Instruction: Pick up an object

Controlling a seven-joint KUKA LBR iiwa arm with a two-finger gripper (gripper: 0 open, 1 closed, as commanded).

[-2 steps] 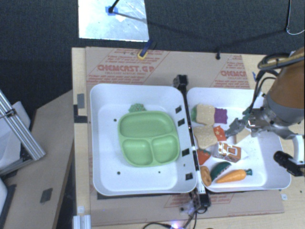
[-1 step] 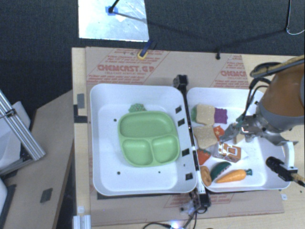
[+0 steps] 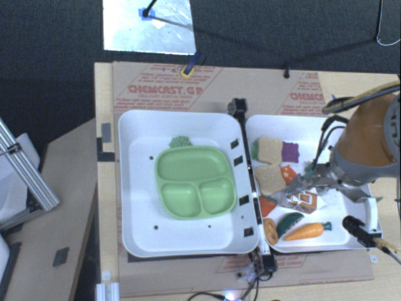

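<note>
I'm hovering my tool over the right bin, the white-orange block just below it; can't tell if it's apart.

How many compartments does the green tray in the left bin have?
3. The green tray has one wide compartment across its far side and two smaller ones on the near side: one to the left, one to the right.
</note>
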